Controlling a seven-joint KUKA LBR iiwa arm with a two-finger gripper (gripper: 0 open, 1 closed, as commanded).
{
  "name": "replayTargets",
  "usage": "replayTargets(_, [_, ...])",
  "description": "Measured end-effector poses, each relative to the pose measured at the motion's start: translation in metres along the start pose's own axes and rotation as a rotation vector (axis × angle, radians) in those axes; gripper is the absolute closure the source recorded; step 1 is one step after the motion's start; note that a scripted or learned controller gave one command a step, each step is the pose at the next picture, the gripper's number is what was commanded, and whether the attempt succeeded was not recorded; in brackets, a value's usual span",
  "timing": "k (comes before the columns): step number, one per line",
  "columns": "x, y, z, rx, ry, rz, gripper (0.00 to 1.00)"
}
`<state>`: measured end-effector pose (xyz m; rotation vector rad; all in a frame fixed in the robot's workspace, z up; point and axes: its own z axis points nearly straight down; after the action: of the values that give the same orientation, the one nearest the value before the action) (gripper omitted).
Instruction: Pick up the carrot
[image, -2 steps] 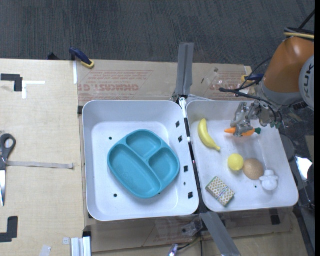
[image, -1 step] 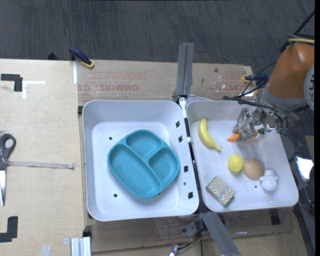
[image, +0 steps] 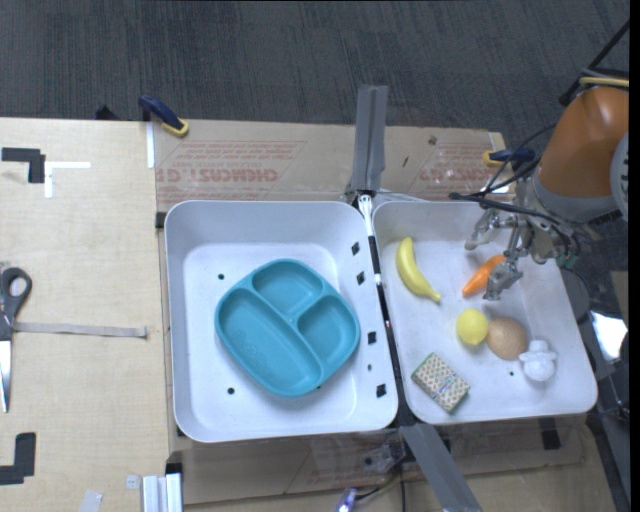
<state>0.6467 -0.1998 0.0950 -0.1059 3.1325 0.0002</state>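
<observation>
Two white bins (image: 190, 330) sat side by side on the bench. At the right bin's far side the claw (image: 503, 270) hung low, fingers pinching the carrot's (image: 481, 276) near end, evidently mid-grasp; a banana (image: 414, 268) lay leftward.

Counted on the bench: two shallow white plastic bins (image: 190, 330); one blue three-compartment plastic plate (image: 287, 326); one yellow banana (image: 414, 268); one small orange carrot (image: 482, 277); one round yellow lemon (image: 472, 327); one tan egg-shaped item (image: 507, 338); one small white object (image: 538, 361); one patterned rectangular box (image: 440, 381); one pair of scissors (image: 10, 310).
</observation>
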Motion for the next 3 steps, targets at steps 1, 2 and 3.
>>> replayTargets(1, [-0.002, 0.000, -0.012, 0.002, -0.008, -0.001, 1.00])
replayTargets(2, [0.066, 0.047, 0.000, 0.001, 0.001, 0.278, 1.00])
replayTargets(3, [0.067, 0.047, 0.000, 0.001, 0.000, 0.278, 0.00])
